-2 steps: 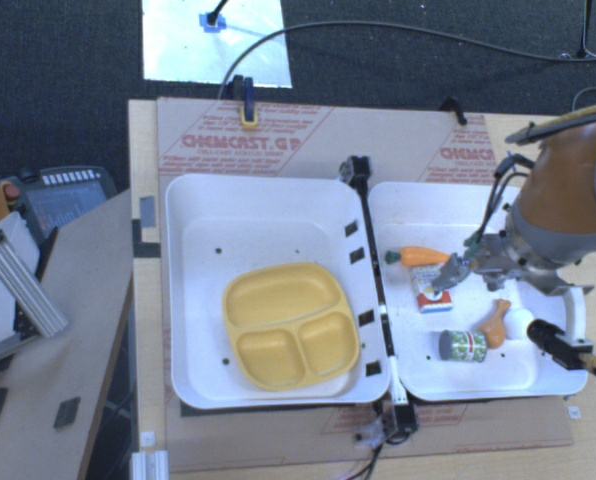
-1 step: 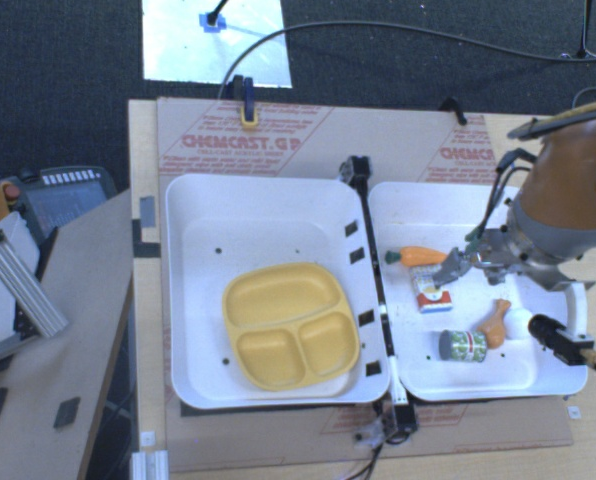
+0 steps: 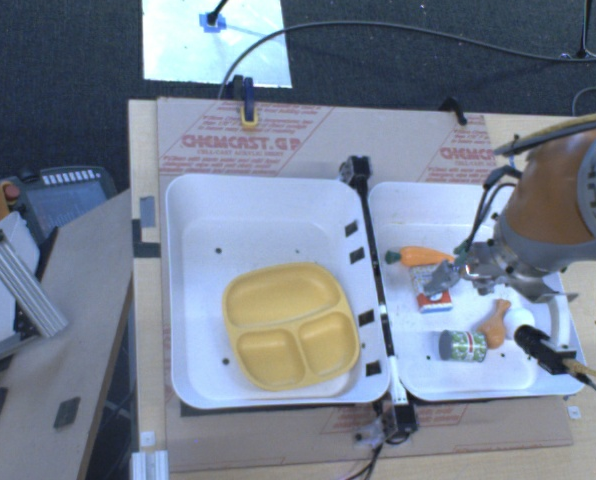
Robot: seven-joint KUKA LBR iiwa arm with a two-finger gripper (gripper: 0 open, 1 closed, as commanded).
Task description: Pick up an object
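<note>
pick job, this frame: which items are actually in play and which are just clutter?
In play: two-finger gripper; in the right white bin: orange toy carrot, small red-white-blue box, green-and-white can, tan toy drumstick.
Lying about: yellow three-compartment plastic tray in the left white bin; yellow clamp; grey handheld pendant.

Glossy yellow plastic tray [image 3: 290, 326], smooth white bins [image 3: 268, 203]

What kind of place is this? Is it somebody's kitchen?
Probably a robot lab, not a kitchen. A robot arm reaches over a white bin holding a toy carrot, and cables trail across the dark carpet.
</note>
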